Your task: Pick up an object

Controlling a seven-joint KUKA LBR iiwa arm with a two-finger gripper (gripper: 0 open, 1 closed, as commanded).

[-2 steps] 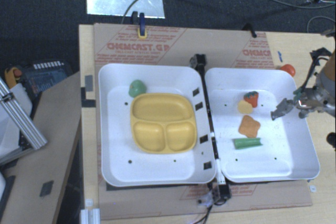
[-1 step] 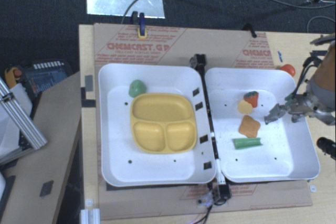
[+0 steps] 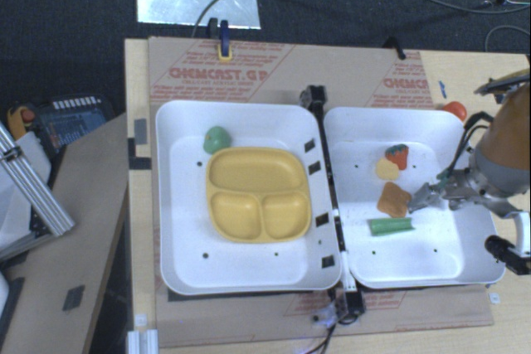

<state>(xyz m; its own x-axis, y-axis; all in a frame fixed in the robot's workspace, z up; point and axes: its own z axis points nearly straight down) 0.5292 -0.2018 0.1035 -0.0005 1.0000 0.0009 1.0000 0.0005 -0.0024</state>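
Note:
In the right bin (image 3: 431, 265) lie a brown toast-like piece (image 3: 392, 200), a green bar (image 3: 390, 225), a pale yellow piece (image 3: 386, 171) and a red piece with a green tip (image 3: 399, 153). My gripper (image 3: 421, 197) reaches in from the right and sits low, just right of the brown piece and above the green bar's right end. Whether it touches the brown piece is unclear. Nothing is seen lifted.
The left bin (image 3: 178, 203) holds a yellow divided plate (image 3: 253, 193) and a small green ball (image 3: 217, 138) at its upper left. A black divider (image 3: 325, 178) runs between the bins. An orange object (image 3: 454, 109) lies behind the right bin's far rim.

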